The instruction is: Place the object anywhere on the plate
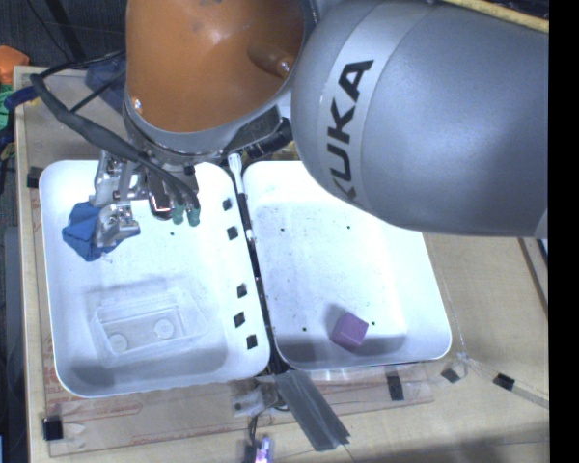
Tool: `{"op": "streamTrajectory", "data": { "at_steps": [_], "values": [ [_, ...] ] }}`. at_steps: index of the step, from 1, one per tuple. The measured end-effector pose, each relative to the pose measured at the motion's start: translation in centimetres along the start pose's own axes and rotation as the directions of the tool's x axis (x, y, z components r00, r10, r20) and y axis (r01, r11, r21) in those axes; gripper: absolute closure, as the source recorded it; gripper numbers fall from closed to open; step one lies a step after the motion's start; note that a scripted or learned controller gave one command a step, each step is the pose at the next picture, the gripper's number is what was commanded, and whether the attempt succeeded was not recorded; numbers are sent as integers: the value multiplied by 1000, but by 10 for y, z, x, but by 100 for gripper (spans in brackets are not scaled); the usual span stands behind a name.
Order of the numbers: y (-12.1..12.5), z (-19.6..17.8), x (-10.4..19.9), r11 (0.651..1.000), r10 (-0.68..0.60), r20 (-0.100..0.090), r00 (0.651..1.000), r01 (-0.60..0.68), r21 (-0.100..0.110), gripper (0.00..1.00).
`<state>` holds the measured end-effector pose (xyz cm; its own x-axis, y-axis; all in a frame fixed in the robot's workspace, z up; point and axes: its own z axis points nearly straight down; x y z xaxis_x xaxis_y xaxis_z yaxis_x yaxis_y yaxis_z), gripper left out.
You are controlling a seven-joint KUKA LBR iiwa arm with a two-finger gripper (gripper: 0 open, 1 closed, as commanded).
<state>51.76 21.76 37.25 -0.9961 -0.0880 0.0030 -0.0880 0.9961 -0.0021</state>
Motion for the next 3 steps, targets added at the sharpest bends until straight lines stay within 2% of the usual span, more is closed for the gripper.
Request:
{"op": "streamTrajectory", "data": {
  "at_steps": [1,2,3],
  "values": [
    [-80,-70,-40,987,-162,6,987,162,0,100],
    [-5,52,-39,950,-314,0,950,314,0,100],
    [-74,-53,-80,907,-421,6,907,421,1,100]
  ]
}}
